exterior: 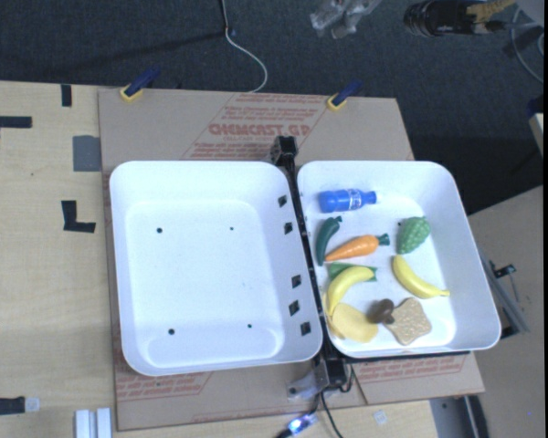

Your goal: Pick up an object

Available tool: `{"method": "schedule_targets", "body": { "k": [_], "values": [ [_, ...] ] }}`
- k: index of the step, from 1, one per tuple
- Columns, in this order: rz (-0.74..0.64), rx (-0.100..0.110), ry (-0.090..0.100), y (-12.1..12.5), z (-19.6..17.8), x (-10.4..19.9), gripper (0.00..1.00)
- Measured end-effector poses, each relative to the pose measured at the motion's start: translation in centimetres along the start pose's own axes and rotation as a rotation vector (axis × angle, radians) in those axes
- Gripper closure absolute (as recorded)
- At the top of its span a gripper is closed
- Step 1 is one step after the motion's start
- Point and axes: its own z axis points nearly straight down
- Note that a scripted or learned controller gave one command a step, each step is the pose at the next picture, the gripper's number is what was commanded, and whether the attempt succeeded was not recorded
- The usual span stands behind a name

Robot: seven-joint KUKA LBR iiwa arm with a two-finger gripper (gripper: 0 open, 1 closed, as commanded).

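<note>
The end effector (345, 12) hangs high at the top of the view, blurred and pale against the dark floor, well clear of both bins; whether it is open or closed I cannot tell, and nothing shows in its grasp. This looks like the very start of the pick: no object has been chosen by position yet, and the approach is still to be made.

All the candidates lie in the right bin (461, 203), well below the end effector in the frame and slightly to its right. Nearest to it is the blue bottle (348, 199), lying on its side close to the bin's far wall. Further from it come the green pepper (326, 237) by the divider, the carrot (356, 246) just beside that, and the bumpy green fruit (413, 234) near the right wall. Furthest away sit a banana (418, 280), a second banana (344, 284), a yellow lump (353, 323), a small brown piece (381, 311) and the cracker (411, 322), those last three touching or nearly so. The left bin (128, 190) holds no objects.

The next move, I judge, calls for a descent over the right bin onto something with free space either side. The bottle stands apart from its neighbours and seems the easiest target; the crowded near corner looks the likeliest place for a failed or double grab, and the pepper lies tight to the divider
</note>
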Motion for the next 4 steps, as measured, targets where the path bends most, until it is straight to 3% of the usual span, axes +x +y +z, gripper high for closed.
{"method": "schedule_targets", "body": {
  "k": [1,2,3,4],
  "values": [
    [-0.001,0.028,-0.003,-0.5,22.4,7.8,1.00],
    [-0.004,0.019,-0.001,-1.1,29.9,15.8,1.00],
    [0.002,0.033,-0.008,-10.7,44.2,15.2,1.00],
    [0.000,-0.006,0.007,-14.1,16.6,15.4,1.00]
  ]
}}
